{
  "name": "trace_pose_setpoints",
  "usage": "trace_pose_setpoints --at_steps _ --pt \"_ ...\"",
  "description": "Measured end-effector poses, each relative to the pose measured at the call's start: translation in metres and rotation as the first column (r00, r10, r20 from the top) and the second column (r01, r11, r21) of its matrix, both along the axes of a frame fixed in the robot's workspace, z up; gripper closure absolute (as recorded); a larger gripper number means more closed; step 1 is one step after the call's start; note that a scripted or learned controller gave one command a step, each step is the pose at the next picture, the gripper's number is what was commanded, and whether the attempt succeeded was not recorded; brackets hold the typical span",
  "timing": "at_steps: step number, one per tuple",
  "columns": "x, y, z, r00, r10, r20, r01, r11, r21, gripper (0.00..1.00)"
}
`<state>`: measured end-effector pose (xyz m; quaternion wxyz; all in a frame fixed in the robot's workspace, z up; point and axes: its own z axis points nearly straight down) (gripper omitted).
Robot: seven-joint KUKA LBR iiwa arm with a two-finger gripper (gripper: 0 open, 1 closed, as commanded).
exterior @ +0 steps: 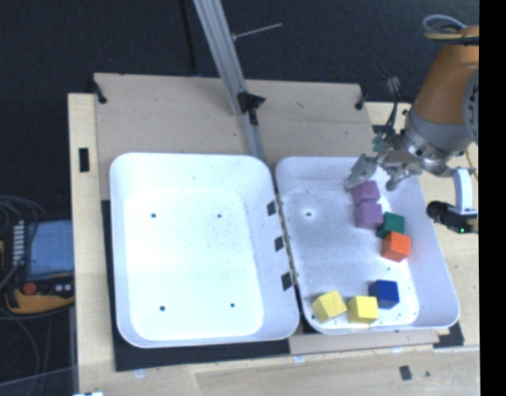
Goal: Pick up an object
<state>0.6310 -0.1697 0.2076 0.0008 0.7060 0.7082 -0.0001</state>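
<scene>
Hovering at the upper right of the frame, the claw has its fingers spread, pinching nothing | two purple blocks lie just below it in the right bin | green block and orange block beside them | blue block and two yellow blocks near the bin's lower edge | left bin beside it on the table

Both bins, the left bin and the right bin, look like smooth white plastic with a slight sheen. The bench is pale, matt board, like raw wood or fibreboard. The blocks, among them a purple block, an orange block and a yellow block, look matt and softly surfaced. The gripper looks like dull grey metal. The slanted rail is brushed, silvery metal.
</scene>
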Motion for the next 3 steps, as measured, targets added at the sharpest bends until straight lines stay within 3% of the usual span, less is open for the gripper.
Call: trace_pose_setpoints --at_steps 1,2,3 --pt "0.0 0.0 0.0 1.0 0.001 0.0 -0.001 1.0 -0.001 0.0" --pt "0.005 0.006 -0.046 1.0 0.002 -0.004 -0.002 1.0 0.0 0.0" --pt "0.004 -0.004 -0.084 1.0 -0.001 0.021 0.001 1.0 -0.007 0.0"
